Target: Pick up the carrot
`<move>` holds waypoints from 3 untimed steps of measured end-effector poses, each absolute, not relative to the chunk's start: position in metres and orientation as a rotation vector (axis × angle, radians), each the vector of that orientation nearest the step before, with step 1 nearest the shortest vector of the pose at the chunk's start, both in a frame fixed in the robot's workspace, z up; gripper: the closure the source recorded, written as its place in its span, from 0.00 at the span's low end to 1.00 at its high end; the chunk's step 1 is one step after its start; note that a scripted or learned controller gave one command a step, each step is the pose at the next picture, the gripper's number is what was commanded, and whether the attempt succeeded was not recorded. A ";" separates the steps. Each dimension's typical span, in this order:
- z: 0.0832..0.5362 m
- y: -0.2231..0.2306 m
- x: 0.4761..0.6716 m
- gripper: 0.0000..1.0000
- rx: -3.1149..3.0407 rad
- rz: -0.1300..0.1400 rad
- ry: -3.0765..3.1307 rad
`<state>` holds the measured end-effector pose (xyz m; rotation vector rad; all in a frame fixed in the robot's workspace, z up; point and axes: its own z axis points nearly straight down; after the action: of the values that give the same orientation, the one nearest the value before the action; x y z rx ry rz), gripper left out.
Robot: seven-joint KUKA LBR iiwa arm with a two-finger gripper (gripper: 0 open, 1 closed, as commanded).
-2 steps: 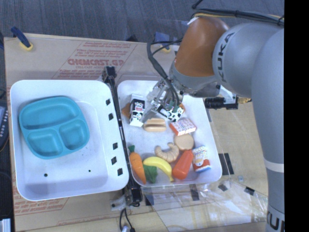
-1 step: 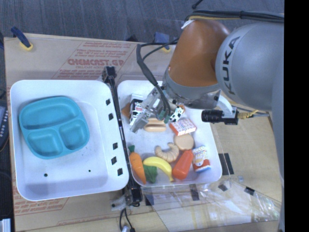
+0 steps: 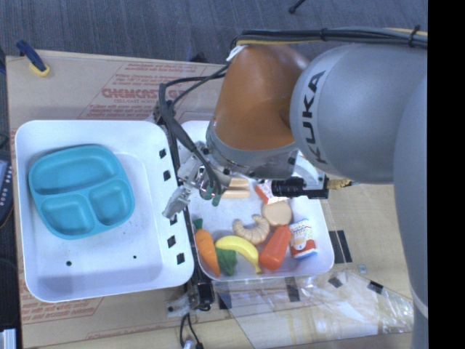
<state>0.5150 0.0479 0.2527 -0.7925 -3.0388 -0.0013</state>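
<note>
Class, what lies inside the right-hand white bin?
Right-hand bin: carrot, banana, croissant, a red piece, small carton. The arm covers its far half.

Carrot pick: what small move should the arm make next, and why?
Probably shift the gripper toward the near edge of the right bin and lower it. The carrot lies there apart from the gripper, beside the banana and against the bin's left wall, so the approach should stay on the carrot's wall side.

Even, bright overhead light is washing the white bins (image 3: 87,282), casting soft shadows, while the arm (image 3: 349,100) is looking slightly blurred.
</note>
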 end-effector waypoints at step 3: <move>0.189 0.043 0.632 0.00 -0.917 0.000 -2.998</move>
<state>0.6319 0.0429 0.1893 -0.9169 -2.9984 -0.0001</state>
